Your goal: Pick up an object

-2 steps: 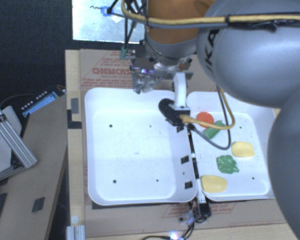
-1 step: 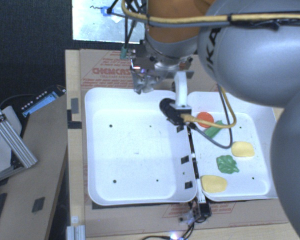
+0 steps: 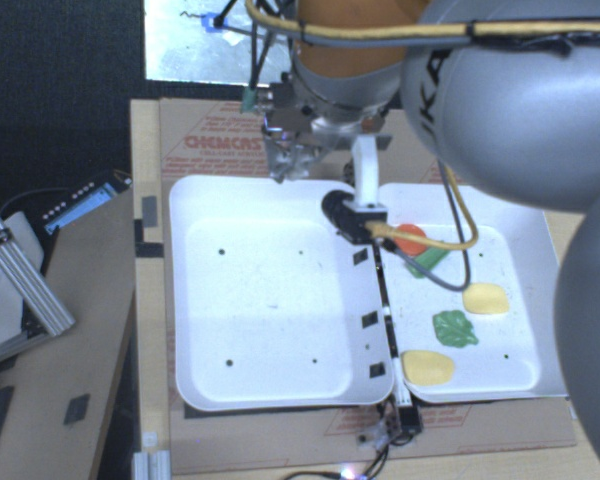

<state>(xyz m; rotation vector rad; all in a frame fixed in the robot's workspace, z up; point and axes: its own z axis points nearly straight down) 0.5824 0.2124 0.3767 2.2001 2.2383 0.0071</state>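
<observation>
My gripper (image 3: 285, 160) hangs under the orange-banded wrist, over the back rim of the left bin (image 3: 176, 268). Nothing shows in it. The right bin (image 3: 515, 258) holds the objects: a red-orange round piece (image 3: 410, 235) with a green strip (image 3: 430, 260) against it near the back, a yellow lump (image 3: 486, 298) to the right, a green leafy piece (image 3: 454, 328) in the middle and a second yellow lump (image 3: 428, 368) at the front left corner. All of them lie well to the right of the gripper and nearer the front.
A white and black fitting (image 3: 352, 213) with a yellow cable (image 3: 450, 238) hangs from the arm over the divide between the bins. The big grey arm link (image 3: 520, 78) covers the upper right. Cardboard (image 3: 210, 138) lies under both bins.
</observation>
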